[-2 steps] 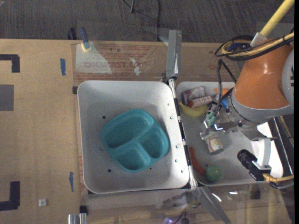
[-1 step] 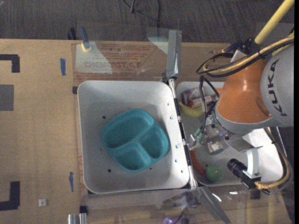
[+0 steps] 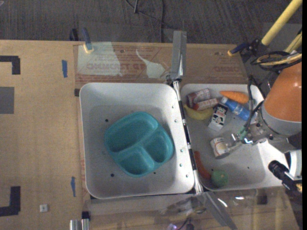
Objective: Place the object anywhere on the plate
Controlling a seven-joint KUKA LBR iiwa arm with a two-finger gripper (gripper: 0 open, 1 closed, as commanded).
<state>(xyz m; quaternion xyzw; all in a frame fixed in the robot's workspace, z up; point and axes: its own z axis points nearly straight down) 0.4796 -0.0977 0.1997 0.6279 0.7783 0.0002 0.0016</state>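
I saw the teal plate [image 3: 139, 143], three-sectioned and lying flat, well to the left of the gripper [image 3: 233, 141]. A small white cup [image 3: 218, 146] lay tipped on its side, just left of the fingertips.

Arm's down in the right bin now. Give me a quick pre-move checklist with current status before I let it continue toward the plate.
1. Teal plate sits flat in the left bin, compartments bare: ok.
2. Gripper is low in the right bin, beside the small white can: ok.
3. Can actually between the fingers: cannot tell, the view is too blurred there.
4. Neighbours stand apart from the gripper: milk carton, blue bottle, green fruit: ok.
5. Metal divider between the bins lies across the transfer path; lift height cleared: not ok yet.
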